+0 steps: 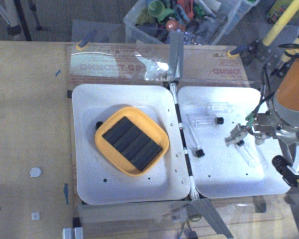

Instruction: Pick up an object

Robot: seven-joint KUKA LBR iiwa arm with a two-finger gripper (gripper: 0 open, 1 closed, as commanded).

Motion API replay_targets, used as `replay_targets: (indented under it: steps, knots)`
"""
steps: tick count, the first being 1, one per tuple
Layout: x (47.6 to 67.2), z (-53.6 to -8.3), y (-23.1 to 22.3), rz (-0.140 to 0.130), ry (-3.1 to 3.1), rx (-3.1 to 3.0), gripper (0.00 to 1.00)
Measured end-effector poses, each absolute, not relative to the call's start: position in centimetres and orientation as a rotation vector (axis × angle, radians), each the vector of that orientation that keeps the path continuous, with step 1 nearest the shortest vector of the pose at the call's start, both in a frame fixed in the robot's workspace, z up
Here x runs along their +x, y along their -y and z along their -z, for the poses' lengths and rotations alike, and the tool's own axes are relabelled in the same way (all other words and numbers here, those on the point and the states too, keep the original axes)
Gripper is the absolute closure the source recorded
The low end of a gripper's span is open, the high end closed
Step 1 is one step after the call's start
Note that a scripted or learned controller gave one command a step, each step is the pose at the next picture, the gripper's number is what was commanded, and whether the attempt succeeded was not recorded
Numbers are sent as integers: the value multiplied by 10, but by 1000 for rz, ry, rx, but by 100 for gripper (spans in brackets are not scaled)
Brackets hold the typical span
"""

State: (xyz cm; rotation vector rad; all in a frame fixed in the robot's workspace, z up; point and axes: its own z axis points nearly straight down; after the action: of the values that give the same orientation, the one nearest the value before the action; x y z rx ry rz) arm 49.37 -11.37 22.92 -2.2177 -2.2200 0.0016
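Clear toy tub [189,11] behind bench [25,113]

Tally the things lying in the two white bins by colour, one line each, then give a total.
Yellow-orange: 1, the rounded square plastic piece with a dark ribbed panel, in the left bin.
Clear with a black cap: 2, the clear plastic tubes, in the right bin.
Plain clear: 2, faint, the clear pieces, also right.
Total: 5.

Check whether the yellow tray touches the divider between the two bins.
Apart. The camera view shows white bin floor between the yellow tray and the divider.
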Motion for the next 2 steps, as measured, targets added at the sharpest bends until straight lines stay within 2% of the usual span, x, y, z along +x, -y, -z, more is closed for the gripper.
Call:
replay_targets:
  steps: [1,2]
  knots:
    - [520,-161,166,-1,2187,-2251,0]
    - [558,-93,199,1,2255,-2188,0]
